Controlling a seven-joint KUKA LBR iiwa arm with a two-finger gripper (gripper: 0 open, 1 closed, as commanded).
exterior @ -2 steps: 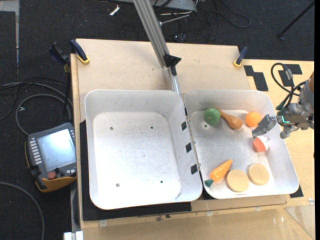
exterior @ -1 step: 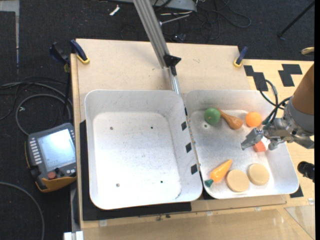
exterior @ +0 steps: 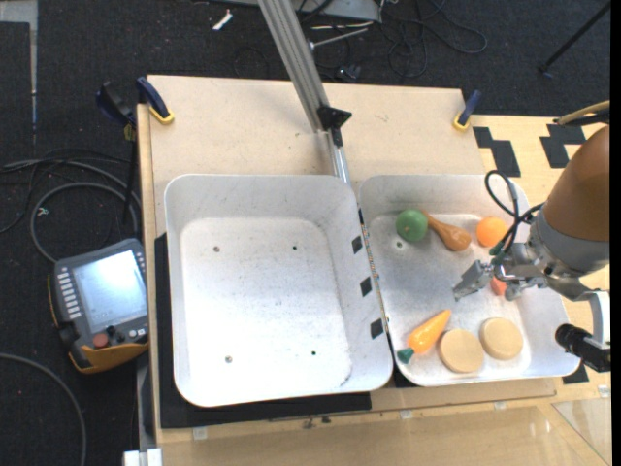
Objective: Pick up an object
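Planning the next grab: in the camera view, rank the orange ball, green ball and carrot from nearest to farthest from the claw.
Measured from the claw in the right bin:
1. Orange ball, just above it.
2. Carrot, below-left, near the bin's front.
3. Green ball, up-left, near the divider.
Carrot and green ball are fairly close.

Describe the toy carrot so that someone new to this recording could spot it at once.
Look in the right bin, along its near edge. The toy carrot lies tilted just left of two pale round discs. It alone is a long orange cone with a green tip.
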